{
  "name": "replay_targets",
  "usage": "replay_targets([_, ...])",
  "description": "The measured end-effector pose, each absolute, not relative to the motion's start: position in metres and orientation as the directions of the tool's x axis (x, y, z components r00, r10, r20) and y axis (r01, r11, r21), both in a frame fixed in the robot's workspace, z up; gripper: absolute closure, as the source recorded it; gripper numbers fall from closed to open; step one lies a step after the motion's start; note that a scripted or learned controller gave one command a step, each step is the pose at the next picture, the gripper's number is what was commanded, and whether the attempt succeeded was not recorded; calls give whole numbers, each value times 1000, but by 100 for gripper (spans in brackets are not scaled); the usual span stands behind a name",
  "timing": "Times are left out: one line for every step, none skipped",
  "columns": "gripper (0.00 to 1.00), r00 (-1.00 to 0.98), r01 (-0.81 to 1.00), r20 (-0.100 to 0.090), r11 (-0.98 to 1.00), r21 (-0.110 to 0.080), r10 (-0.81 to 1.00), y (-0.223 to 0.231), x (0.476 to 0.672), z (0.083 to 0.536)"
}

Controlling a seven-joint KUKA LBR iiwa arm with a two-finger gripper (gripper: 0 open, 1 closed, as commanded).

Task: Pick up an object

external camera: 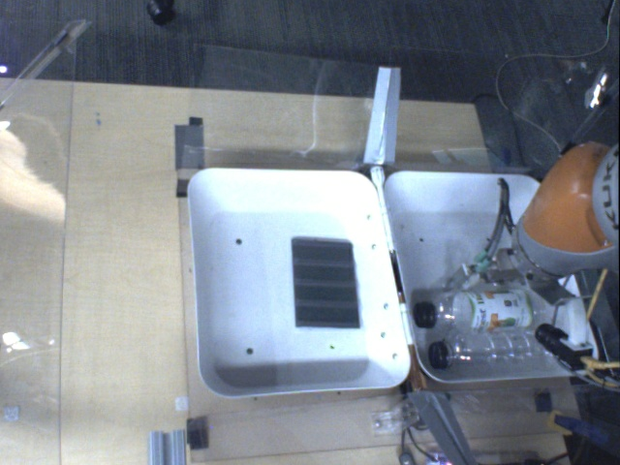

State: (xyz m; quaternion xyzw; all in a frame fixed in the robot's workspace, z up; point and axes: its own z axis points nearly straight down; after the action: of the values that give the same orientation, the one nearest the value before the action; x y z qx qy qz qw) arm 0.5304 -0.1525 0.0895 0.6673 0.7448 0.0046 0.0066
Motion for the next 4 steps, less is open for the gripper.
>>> replay_targets([0,-17,1000,-3,17,24,1000,-102,497,91])
replay_targets([0,-17,1000,-3,17,24,1000,-102,497,91])
replay_targets([0,51,999,1,-51,16,999,-81,549,90])
replay_targets([0,-49,999,-2,49,5,999,-189,553,108])
